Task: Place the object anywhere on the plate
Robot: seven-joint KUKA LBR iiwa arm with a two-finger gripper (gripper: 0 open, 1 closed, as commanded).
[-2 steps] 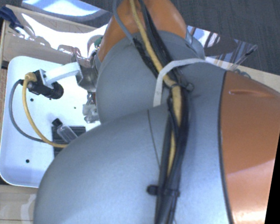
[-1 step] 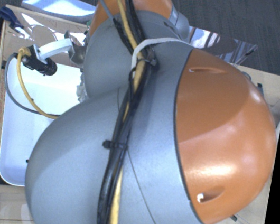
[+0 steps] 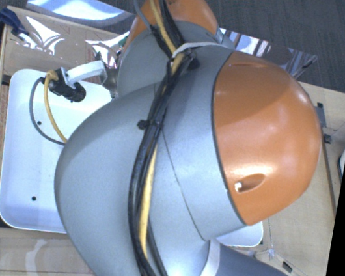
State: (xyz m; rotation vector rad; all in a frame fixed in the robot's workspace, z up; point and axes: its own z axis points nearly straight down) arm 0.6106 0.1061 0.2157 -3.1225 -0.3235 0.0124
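Jaw state: cannot tell, hidden behind the arm (image 3: pixel 170 186). The arm's grey casing and orange band (image 3: pixel 261 140) cover the frame from centre out to 3 and 6 o'clock. The object and the plate cannot be located; whatever lies beneath the arm is blocked from sight. At 9 o'clock, 1 white bin (image 3: pixel 23 160) has its floor partly exposed, with small dark specks on it. A yellow and black cable (image 3: pixel 49 109) loops over the bin's upper part at 10 o'clock. Crinkled reflective foil (image 3: pixel 51 37) lies along the bench edge at 11 o'clock.
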